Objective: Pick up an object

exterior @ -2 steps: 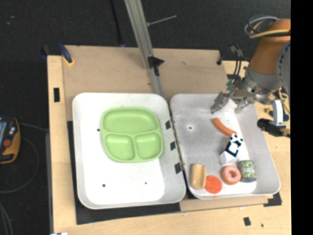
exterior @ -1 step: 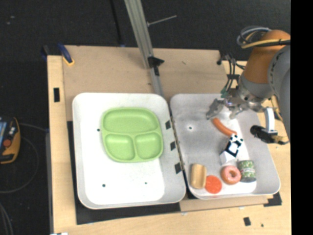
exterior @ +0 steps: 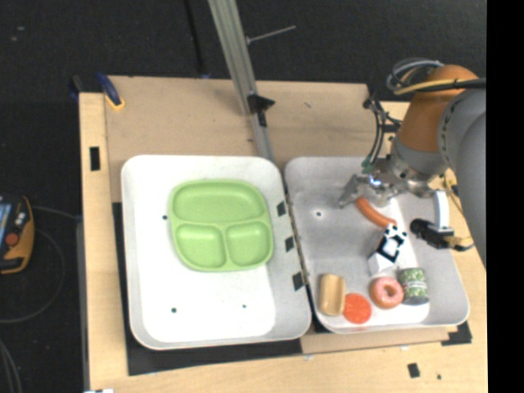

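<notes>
Currently: gripper (exterior: 370, 188) low over the right bin (exterior: 327, 236), at the far end of the hot dog (exterior: 377, 212).

We cannot tell from this slant how the gripper is set, nor whether it has the hot dog. Nearer us lie a white bottle (exterior: 388, 248), a green can (exterior: 413, 285), a pink donut (exterior: 385, 291), an orange disc (exterior: 357, 308) and a tan roll (exterior: 330, 293). Left bin (exterior: 147, 301) holds a green divided plate (exterior: 221, 223). Our worry: the sausage is round and slick, gripped near its tip it may roll or slip out on lifting.
</notes>
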Available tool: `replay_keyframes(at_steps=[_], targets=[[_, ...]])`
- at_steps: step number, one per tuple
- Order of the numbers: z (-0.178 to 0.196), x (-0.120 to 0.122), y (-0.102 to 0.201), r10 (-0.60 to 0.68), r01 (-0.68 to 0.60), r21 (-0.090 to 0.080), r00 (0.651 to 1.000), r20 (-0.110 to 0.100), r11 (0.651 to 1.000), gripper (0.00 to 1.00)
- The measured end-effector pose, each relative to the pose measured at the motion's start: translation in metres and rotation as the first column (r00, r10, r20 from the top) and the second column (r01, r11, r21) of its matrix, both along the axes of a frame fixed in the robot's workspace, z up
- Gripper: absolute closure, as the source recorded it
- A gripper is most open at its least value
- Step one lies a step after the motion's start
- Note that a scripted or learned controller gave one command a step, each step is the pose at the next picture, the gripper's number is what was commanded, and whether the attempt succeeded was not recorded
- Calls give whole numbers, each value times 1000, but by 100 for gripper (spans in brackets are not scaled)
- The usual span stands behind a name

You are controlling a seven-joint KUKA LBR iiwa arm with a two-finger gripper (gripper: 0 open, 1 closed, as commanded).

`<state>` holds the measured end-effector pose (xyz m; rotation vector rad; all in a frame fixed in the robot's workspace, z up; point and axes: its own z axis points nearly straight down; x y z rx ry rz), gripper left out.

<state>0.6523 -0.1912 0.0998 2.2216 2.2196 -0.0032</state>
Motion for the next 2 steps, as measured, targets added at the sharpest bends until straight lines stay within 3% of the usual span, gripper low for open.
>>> replay_keyframes(at_steps=[1, 2], targets=[[14, 1, -1, 1, -1, -3, 1000, 6, 1000, 100], [63, -3, 4, 2, -2, 1, 1000, 6, 1000, 100]])
